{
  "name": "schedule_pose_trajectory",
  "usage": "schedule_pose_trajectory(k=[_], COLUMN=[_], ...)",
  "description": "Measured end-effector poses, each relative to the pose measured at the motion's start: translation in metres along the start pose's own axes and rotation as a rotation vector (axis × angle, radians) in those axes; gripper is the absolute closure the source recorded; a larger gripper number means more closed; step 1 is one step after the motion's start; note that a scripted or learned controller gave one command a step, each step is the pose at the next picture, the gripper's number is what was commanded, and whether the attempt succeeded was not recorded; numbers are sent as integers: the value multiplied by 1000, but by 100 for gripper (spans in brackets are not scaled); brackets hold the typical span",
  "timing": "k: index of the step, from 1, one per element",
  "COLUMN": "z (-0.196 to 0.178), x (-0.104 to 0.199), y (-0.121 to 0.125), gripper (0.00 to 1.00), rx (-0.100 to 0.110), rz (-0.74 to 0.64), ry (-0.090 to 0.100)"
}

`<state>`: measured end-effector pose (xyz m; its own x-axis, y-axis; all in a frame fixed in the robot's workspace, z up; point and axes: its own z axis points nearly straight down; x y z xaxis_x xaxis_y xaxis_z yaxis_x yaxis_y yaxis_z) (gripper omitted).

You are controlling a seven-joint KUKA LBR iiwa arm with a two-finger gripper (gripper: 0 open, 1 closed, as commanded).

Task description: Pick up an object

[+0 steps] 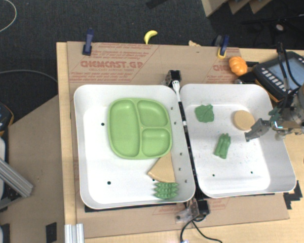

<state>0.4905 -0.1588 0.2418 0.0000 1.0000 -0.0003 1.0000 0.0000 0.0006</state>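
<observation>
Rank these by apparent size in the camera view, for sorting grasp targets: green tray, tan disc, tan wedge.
1. green tray
2. tan wedge, partly hidden by the tray
3. tan disc, only slightly smaller than the wedge

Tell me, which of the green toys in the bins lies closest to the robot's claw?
The upright green piece in the right bin, just left of the gripper. The leafy green lump sits farther back-left; the spiky one lies in the left bin.
</observation>
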Motion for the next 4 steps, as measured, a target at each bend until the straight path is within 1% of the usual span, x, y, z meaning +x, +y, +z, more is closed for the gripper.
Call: schedule_pose_trajectory(k=[1, 2, 3, 4], z=[164, 157, 156, 157], x=[-40, 27, 40, 70], y=[17, 73, 145, 178], gripper=[0, 0, 0, 0], rx=[4, -5, -7, -5], rz=[4, -8, -5, -5], ry=[0, 1, -1, 0])
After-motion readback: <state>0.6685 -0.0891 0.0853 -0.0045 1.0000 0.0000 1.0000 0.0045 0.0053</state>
